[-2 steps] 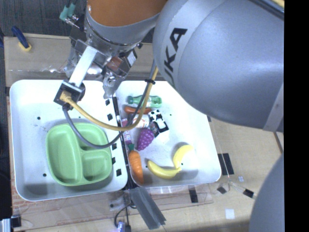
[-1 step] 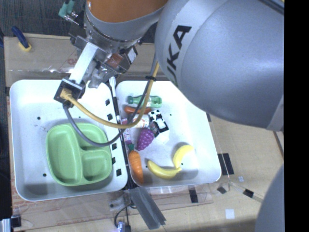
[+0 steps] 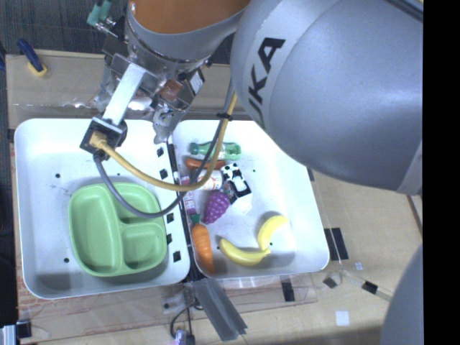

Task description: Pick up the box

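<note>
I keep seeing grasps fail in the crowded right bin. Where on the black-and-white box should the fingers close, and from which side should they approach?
Probably from above, closing across the short sides of the box at its upper end. It lies flat and tilted in the right bin, with the grapes pressed against its lower left, so the upper right looks freer. Its exact edges are hard to make out.

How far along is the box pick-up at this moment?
Nothing looks done yet. The box, black and white, lies in the right bin beside the purple grapes, with nothing gripping it. In hand: the hand hangs over the bins' far edge near the divider, short of the box; its opening can't be made out. Left: reach the box, close on it, and lift.
</note>
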Motion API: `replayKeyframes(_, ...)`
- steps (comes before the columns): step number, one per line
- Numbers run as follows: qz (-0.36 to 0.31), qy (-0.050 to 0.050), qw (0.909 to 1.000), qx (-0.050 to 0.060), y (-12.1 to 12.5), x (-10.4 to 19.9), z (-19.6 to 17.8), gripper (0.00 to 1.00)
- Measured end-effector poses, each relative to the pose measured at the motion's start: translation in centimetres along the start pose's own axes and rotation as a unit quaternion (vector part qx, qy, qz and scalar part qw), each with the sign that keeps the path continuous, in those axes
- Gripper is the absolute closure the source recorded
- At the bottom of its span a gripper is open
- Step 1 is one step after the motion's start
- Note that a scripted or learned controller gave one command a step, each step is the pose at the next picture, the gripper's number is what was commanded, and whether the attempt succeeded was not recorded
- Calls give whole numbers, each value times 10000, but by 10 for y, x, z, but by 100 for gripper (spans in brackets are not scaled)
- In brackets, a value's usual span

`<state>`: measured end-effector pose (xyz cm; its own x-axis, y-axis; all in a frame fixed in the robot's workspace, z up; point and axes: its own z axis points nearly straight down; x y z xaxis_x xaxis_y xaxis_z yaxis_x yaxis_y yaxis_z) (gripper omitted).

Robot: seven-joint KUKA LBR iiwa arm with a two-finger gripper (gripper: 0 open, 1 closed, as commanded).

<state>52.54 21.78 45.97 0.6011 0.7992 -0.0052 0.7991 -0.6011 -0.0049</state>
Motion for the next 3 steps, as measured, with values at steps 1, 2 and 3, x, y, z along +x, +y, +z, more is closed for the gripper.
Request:
replayKeyframes(1, -49, 3, 10000, 1, -2, 2, -9, 100)
replayKeyframes(2, -52, 0, 10000, 2, -2, 2, -9, 0)
replayKeyframes(3, -100, 3, 9999, 3, -4, 4, -19, 100)
